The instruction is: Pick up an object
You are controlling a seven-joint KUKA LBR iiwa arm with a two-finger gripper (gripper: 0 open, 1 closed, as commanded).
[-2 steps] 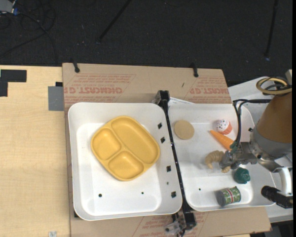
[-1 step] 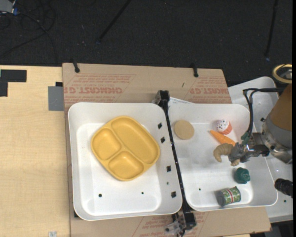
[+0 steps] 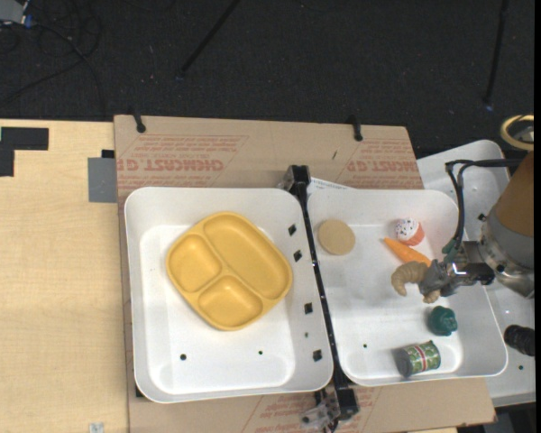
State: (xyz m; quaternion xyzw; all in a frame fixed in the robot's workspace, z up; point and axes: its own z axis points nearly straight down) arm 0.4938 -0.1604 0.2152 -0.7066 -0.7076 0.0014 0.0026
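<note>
Dark carpet strewn with cables lies beyond a pale wooden bench (image 3: 45, 278), where a brown cardboard sheet (image 3: 252, 156) backs two shallow white bins. One yellow divided plate (image 3: 228, 269) sits tilted in the left bin (image 3: 153, 359). Six things lie in the right bin (image 3: 370, 332): one tan disc (image 3: 336, 237), one white-and-orange ball (image 3: 408, 231), one orange carrot (image 3: 406, 250), one curved tan piece (image 3: 406, 278), one dark green lump (image 3: 443, 320) and one green-labelled can (image 3: 418, 359) lying on its side. At the bin's right side the gripper (image 3: 435, 282) hovers just beside the tan piece; whether its fingers are spread or pressed together, I cannot tell.
</note>
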